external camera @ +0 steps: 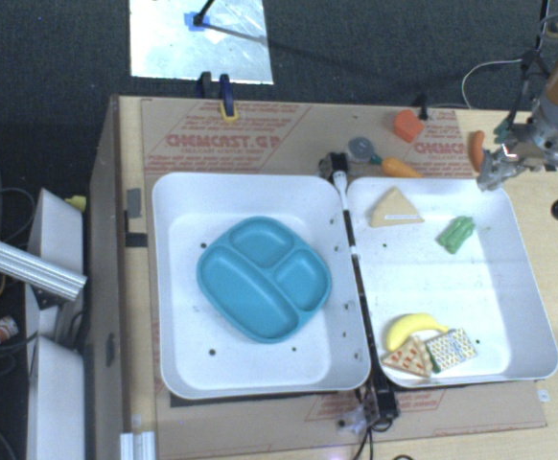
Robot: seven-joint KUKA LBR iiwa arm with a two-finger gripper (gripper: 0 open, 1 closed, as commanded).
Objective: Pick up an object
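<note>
Left bin (178,218) holds just a blue divided plate (263,278), lying flat near its middle, big and low, so a poor pick for a two-finger tool and likely to slip off the rim if tried. Right bin (519,286) has the graspable stuff: a tan wedge (394,209) near the top-left corner, close to the divider wall; a green block (455,234) right of it, sitting apart with free space all round; then at the bottom edge a yellow banana (413,330) touching a waffle-pattern triangle (408,357) and a speckled card-like piece (451,349), all three bunched against the front wall. On the desk above the bins, outside them: an orange block (408,126), a carrot-like piece (397,168), a small grey disc (360,149). Tool (495,175) sits at the far right, at the top-right corner of the right bin, about over the rim, nothing visibly held; cannot tell how its jaws are set, too small and blurred. Risks, as I judge them: descending where it hangs now would hit the bin rim or bare floor. Going for the bottom cluster risks nudging neighbours or pinching two items. The wedge is flat and near the wall, so it may slide out. Green block looks the safest target.
</note>
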